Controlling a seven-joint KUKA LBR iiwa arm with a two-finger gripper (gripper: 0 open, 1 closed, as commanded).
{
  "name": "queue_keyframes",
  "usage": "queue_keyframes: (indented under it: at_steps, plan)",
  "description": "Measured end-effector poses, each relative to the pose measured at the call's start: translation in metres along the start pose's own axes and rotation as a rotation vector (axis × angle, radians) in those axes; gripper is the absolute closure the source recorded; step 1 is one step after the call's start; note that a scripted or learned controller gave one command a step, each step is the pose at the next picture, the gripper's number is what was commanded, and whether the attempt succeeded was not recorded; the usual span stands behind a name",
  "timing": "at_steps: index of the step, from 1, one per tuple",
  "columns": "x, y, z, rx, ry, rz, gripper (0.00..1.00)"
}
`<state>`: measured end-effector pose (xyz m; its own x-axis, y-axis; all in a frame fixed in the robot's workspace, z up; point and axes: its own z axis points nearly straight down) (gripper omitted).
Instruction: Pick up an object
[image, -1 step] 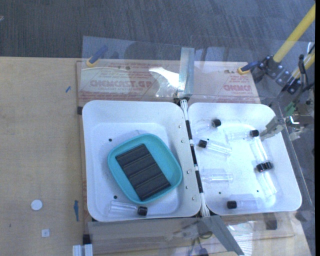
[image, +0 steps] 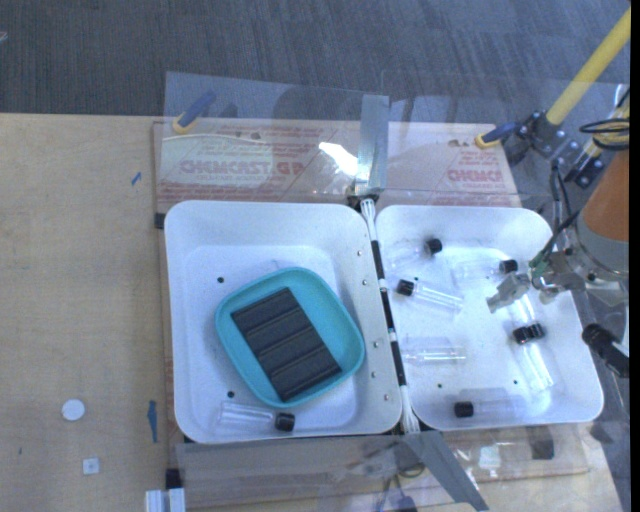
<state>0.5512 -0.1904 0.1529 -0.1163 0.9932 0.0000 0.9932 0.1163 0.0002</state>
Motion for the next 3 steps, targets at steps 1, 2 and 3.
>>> queue_keyframes:
  at_steps: [1, 2, 3]
  plan:
    - [-0.021, -0.009, 0.056, -0.003, 0.009, 0.063, 0.00]
    - [-0.024, -0.010, 0.046, -0.005, 0.003, 0.066, 1.00]
    - [0.028, 0.017, -0.029, -0.001, -0.001, 0.079, 1.00]
